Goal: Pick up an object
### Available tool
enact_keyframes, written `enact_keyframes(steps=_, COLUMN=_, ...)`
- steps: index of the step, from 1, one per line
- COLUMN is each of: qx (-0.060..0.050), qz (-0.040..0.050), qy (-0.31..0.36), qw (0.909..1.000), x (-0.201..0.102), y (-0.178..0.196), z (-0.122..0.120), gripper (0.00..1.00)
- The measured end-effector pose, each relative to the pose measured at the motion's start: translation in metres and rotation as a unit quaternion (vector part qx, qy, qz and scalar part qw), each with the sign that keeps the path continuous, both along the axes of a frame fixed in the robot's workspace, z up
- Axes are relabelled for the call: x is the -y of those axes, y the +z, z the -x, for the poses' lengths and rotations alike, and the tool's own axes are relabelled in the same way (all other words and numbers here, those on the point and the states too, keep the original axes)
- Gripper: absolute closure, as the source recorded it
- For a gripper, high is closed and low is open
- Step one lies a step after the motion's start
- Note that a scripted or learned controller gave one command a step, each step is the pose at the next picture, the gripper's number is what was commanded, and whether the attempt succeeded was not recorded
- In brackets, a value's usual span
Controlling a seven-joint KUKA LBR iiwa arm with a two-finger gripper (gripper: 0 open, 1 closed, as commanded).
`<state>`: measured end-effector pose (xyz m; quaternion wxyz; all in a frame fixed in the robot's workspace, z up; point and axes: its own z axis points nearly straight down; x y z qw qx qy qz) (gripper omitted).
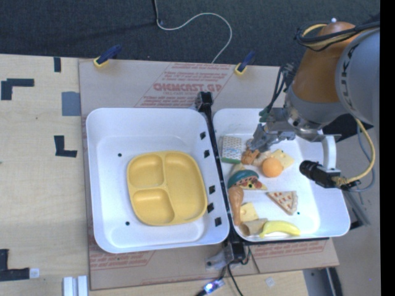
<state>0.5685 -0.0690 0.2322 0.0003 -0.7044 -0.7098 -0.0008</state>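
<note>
Left bin carries a yellow divided plate, smooth moulded plastic, three compartments, sitting mid-floor and slightly toward the bin's right wall. Nothing on it.

Right bin holds a pile of toy food. Along its left wall: a pale checkered block near the back, below it a rounded multicolour piece, then an orange-brown carrot-like cone. Front edge: a pale yellow cheese-like chunk and a glossy yellow banana. Mid-floor: a tan waffle wedge, gridded texture. Toward the back: an orange ball, smooth and round, touching a flat yellow piece, with a small brown lumpy item just beside.

Gripper is down over the back of the right bin, tips right above the brown lump and the orange ball. How far the pincer is spread, or whether it has anything, I cannot tell from here.

Step looks like the reach or descent onto a target, nothing lifted. Next move calls for settling on one item among tightly packed neighbours; the round ball likely rolls off.
</note>
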Motion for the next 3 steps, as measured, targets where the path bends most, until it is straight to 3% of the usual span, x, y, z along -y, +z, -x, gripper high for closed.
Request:
enact_keyframes(steps=2, qx=-0.001, qz=0.0009, qy=-0.001, qw=1.0, x=-0.084, y=-0.012, z=-0.064, gripper=1.0)
enact_keyframes(steps=3, qx=-0.001, qz=0.0017, qy=-0.002, qw=1.0, x=-0.087, y=-0.018, z=-0.081, gripper=1.0)
